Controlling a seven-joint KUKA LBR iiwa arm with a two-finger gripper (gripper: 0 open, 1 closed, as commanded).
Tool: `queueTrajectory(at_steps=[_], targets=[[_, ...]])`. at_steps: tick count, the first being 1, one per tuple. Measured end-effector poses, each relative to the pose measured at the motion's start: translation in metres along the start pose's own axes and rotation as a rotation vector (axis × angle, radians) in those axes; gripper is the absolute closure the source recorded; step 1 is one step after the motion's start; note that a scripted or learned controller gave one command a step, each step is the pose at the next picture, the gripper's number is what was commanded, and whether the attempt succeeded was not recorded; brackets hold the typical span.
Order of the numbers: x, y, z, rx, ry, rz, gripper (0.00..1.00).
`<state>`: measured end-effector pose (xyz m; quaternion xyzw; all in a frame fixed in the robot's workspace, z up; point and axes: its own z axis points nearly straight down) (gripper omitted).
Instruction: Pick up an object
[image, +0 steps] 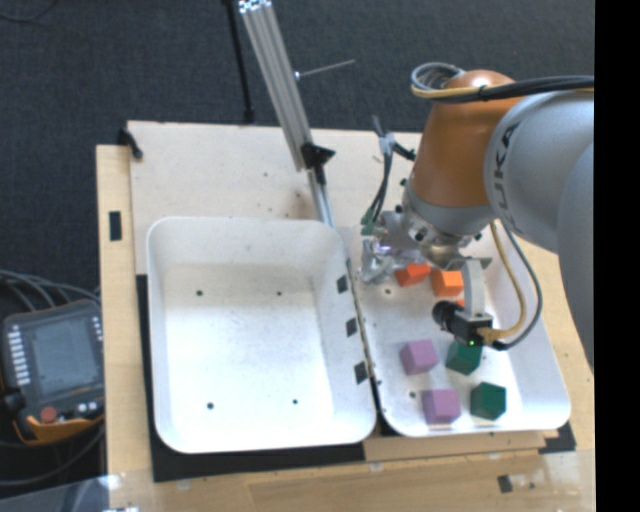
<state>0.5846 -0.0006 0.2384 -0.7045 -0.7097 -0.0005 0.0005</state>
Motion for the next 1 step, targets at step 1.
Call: queueTrajectory(at_steps=[1], targets=[[0.0444,-0.017,-0.0079,0.0,0.001,-0.001,1.0]])
